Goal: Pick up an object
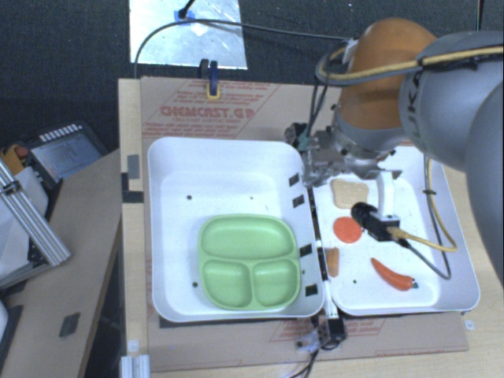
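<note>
- Nearest the camera, at the front edge of the tabletop point(236, 101), two white bins are seen side by side, and the right bin point(449, 290) is taken as the landmark.
- Inside the right bin, toward its front, a red-orange chilli-shaped object point(391, 274) is seen lying flat.
- Against the right bin's left wall, a small brown piece point(332, 261) is found.
- Just behind that piece, near the bin's middle, a round red-orange disc point(347, 229) is seen, with a tan toast-like slice point(350, 193) beyond it.
- Beside the disc, a black fitting with a yellow cable is seen, and a white finger point(386, 196) of the pincer point(372, 209) reaches down next to the slice.
- Whether the pincer is wide or narrow cannot be told, and nothing is seen gripped in it.
- Left of the right bin, the left bin point(177, 172) is seen with a green divided plate point(248, 261) lying toward its front.
- Behind the right bin, the orange band point(386, 69) of the arm is seen above the far wall.
</note>
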